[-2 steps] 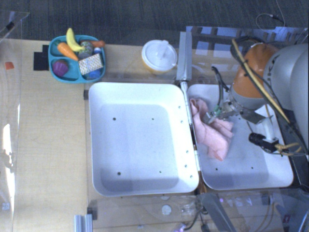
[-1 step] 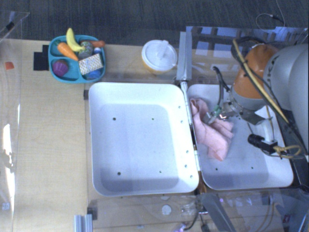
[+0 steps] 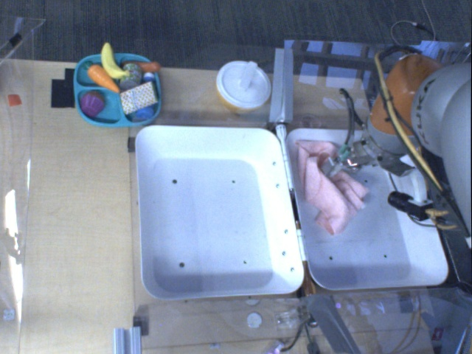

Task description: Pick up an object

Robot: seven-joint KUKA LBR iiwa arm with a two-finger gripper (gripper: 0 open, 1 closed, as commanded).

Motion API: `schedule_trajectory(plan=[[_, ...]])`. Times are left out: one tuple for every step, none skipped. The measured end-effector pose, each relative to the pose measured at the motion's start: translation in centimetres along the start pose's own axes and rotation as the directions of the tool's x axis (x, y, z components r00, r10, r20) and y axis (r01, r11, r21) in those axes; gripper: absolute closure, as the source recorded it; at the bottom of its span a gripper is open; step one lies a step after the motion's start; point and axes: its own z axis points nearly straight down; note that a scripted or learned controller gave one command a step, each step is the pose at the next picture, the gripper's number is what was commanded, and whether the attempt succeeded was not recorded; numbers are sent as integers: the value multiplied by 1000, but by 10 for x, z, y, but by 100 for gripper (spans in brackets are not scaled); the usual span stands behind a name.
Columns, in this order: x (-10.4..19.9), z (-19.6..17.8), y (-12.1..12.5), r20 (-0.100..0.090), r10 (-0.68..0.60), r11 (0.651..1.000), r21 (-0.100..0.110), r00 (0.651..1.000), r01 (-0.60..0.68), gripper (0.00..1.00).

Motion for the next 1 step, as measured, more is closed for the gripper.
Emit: schedule_trajectory(plan=[[1,-13,3,2,-6,1000,-6,1000,6,100]])
